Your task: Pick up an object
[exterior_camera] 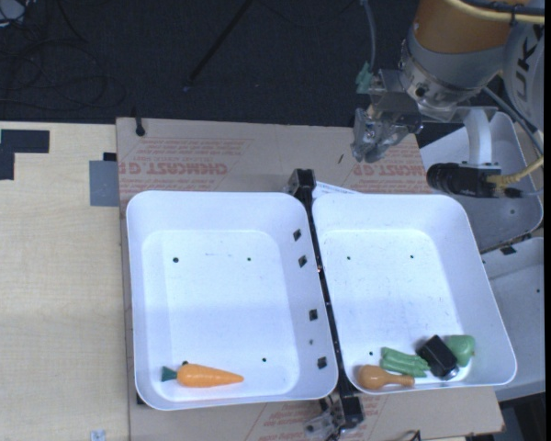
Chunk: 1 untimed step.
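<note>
While we look across the near edge of the counter, the candidates sit low in the two bins: an orange carrot (208, 375) lies alone on its side in the near corner of the left bin (156, 211), and in the near corner of the right bin (473, 237) we have a tight huddle, a tan pear-shaped piece (384, 378), a green pod (404, 362), a black block (437, 356) and a green piece (460, 345) touching one another. We judge these to be light, stiff plastic toys, smooth and likely to slip, so we would take the carrot across its thick middle, since it lies well apart from everything else. Farther back, beyond the right bin's far rim, our hand (375, 145) hangs high over the cardboard sheet (220, 159), nothing visibly in it, touching nothing; how far open it is we cannot tell.
</note>
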Each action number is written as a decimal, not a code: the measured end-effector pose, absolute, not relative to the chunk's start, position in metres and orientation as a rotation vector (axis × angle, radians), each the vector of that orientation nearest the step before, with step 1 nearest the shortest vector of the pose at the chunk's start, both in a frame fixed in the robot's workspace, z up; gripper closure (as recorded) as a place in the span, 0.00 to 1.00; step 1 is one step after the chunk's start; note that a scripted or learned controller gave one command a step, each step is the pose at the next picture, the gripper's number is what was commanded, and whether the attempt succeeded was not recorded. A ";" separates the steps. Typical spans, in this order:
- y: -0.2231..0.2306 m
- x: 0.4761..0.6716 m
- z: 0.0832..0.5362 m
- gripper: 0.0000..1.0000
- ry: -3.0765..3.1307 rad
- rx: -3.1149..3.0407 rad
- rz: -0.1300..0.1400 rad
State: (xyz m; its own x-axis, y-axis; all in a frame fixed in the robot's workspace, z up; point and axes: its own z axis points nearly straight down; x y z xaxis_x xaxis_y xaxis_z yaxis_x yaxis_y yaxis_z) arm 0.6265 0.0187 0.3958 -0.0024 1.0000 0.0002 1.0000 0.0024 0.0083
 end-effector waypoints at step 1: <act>-0.003 0.643 0.287 1.00 2.224 2.230 -0.016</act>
State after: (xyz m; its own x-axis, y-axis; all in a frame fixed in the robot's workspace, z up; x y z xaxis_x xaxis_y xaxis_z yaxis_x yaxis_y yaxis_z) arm 0.6426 -0.0027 0.2870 0.0025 1.0000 -0.0018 0.9999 -0.0025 -0.0124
